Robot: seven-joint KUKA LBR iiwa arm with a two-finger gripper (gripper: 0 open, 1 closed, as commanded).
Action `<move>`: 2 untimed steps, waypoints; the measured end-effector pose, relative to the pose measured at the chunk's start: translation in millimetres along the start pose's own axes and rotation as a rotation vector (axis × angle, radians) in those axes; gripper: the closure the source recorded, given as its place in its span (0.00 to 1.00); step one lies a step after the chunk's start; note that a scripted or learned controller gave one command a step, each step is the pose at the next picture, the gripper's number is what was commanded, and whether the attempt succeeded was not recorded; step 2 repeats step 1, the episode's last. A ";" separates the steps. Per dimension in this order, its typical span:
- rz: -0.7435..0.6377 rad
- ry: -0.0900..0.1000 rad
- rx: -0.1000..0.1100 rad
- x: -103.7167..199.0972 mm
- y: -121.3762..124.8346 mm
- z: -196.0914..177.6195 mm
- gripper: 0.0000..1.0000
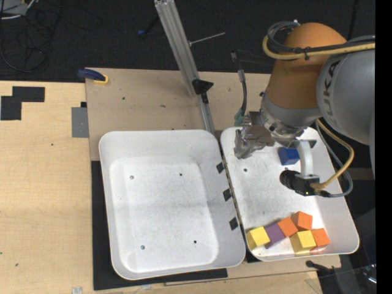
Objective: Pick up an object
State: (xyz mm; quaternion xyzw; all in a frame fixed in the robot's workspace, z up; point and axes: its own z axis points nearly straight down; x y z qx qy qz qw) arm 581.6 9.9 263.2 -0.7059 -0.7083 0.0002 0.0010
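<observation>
Overhead slanted view of the bench with two white bins side by side. The gripper (244, 144) hangs over the far left part of the right bin (263, 182), above bare floor; nothing lies between its fingers, and whether they stand apart or together cannot be told at this angle. The candidate objects lie elsewhere in that bin: a blue block (288, 156) just beside the wrist, partly hidden by it, and a cluster at the near edge made up of a yellow block (258, 236), a purple block (275, 237), three orange blocks (288, 227) and a second yellow block (302, 241), several touching one another. The left bin (159, 201) holds no blocks. To do the step well, the blue block seems the easier target, since it stands apart from the others; the clustered blocks would likely need the fingers aligned to a free pair of faces. Partial lettering shows on the grey arm (352, 97) but is cut off and cannot be read.
</observation>
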 end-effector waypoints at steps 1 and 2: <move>0.000 0.000 0.001 50.4 30.8 19.1 1.00; 0.000 0.000 0.001 50.4 30.8 19.1 1.00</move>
